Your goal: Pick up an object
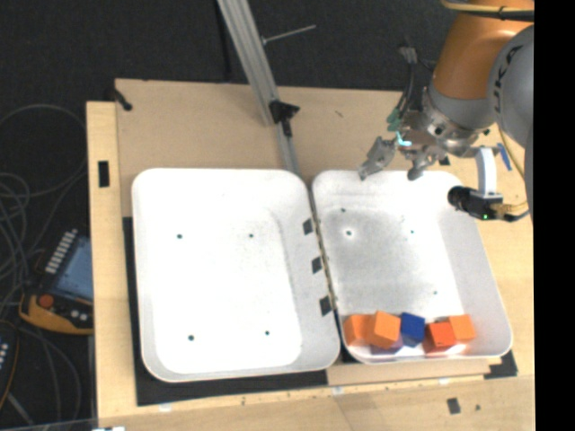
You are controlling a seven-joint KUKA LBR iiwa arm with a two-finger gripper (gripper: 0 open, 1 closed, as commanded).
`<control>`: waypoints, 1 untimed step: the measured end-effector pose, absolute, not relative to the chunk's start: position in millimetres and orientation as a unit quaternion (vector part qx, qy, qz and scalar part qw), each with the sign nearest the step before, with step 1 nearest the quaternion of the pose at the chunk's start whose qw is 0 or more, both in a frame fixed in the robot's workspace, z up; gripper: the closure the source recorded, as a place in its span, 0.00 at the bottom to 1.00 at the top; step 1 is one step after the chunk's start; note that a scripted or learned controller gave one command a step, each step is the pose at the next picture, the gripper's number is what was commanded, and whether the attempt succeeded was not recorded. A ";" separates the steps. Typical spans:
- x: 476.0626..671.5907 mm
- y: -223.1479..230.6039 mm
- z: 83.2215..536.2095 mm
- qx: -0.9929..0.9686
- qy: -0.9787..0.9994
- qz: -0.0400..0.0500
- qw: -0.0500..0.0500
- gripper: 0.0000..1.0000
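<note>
I am hovering my hand (393, 162), fingers spread and pinching nothing, over the far edge of the right bin (476, 241), while the blocks (409, 329) are lying in 1 row along its near edge, well apart from me.

You are looking down at a tan wooden bench (216, 124) sitting on a dark floor (54, 34). A grey metal rail (252, 52) is slanting in from the top and reaching over the bench's far edge. Loose cables (27, 187) are curling across the floor at your left, and a handheld pendant with a lit screen (67, 277) is lying beside them. Even light is falling over the bench, throwing only soft shadows.
</note>
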State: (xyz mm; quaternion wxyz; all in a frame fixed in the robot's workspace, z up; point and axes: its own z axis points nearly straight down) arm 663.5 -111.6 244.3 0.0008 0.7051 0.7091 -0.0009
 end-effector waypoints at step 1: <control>663.5 -111.6 244.3 0.705 0.709 -0.001 0.001 0.00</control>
